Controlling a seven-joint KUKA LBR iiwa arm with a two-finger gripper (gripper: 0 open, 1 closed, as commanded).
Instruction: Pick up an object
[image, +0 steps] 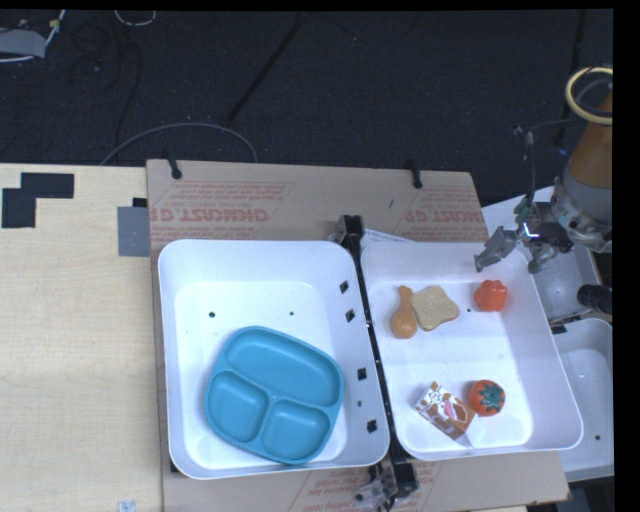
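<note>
The right bin (545, 340) holds a tan pear-shaped toy (403, 314), a slice of toy bread (435, 307) touching it, a small red pepper-like toy (490, 296) near the far right corner, a red tomato with a green top (486, 397) and a small printed packet (444, 410) near the front. My gripper (518, 250) hangs over the bin's far right corner, above and just behind the red pepper toy. Its two fingers are spread open with nothing between them.
The left bin (190, 270) holds a blue three-compartment plate (272, 394). A black divider with clips (358, 330) runs between the bins. Both bins rest on cardboard (290, 205). The arm's orange band (592, 150) rises at the right edge.
</note>
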